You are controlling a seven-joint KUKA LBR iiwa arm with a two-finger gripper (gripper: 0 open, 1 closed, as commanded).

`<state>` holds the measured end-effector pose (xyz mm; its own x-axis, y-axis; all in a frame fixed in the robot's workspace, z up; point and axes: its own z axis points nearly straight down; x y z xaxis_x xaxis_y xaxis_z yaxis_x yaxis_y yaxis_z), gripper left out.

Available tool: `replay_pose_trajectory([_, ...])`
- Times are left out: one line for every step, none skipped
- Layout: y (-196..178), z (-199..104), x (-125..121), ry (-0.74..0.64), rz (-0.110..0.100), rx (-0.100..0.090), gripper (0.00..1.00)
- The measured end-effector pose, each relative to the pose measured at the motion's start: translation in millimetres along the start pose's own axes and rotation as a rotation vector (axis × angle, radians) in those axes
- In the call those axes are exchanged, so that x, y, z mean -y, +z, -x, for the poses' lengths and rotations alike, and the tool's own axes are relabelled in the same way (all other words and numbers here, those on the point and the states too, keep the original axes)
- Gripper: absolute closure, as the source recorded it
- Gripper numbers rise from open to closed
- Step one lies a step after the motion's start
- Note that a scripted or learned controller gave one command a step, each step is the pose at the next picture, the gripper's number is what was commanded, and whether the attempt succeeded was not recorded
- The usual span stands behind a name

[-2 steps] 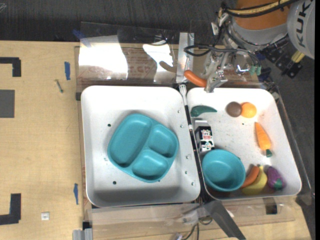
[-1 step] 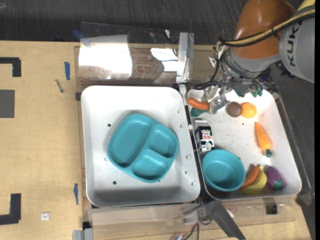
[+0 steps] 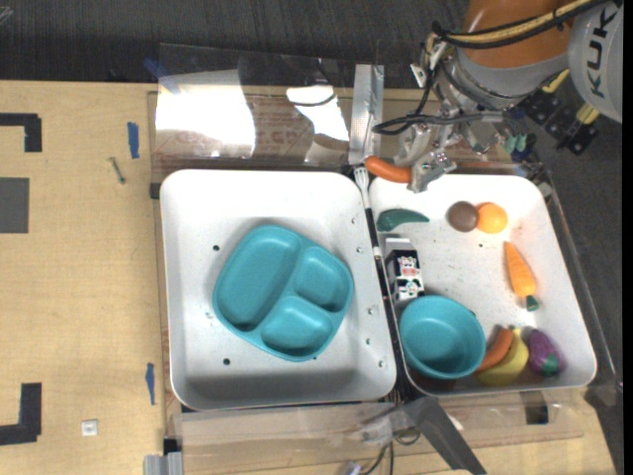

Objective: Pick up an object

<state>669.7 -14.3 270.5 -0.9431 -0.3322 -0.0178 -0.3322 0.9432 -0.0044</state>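
White plastic forms the two shallow bins we see side by side on the bench (image 3: 69,295), whose bare wooden top stretches well to the left. In the left bin (image 3: 188,206) lies a teal divided plate (image 3: 283,291), roughly centred, with bare floor all round it, widest along the far edge. The right bin (image 3: 569,295) is more crowded. A teal bowl (image 3: 441,336) sits at its near left corner, just beside the shared wall. Against the bowl's right side lie a small orange piece (image 3: 497,345) on a yellow piece (image 3: 510,361), with a purple piece (image 3: 542,351) touching them near the right rim. A carrot (image 3: 520,271) lies lengthwise toward the right wall. Near the far edge, a brown ball (image 3: 461,216) and an orange ball (image 3: 491,218) touch each other. A dark teal leaf-like piece (image 3: 400,219) lies near the shared wall, and nearer to us a small black and white toy (image 3: 406,274) hugs that wall. Bare floor is left in the bin's middle.

At the far left corner of the right bin, the gripper (image 3: 427,169) hangs under the grey and orange arm (image 3: 519,18). An orange sausage-shaped toy (image 3: 388,171) sits at the rim just left of its fingertips; we cannot tell whether the fingers are parted or closed, or whether they touch it.
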Motion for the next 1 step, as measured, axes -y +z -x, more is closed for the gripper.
replay_pose_trajectory([27.5, -39.2, -23.3, -0.025, 0.004, -0.012, 1.00])
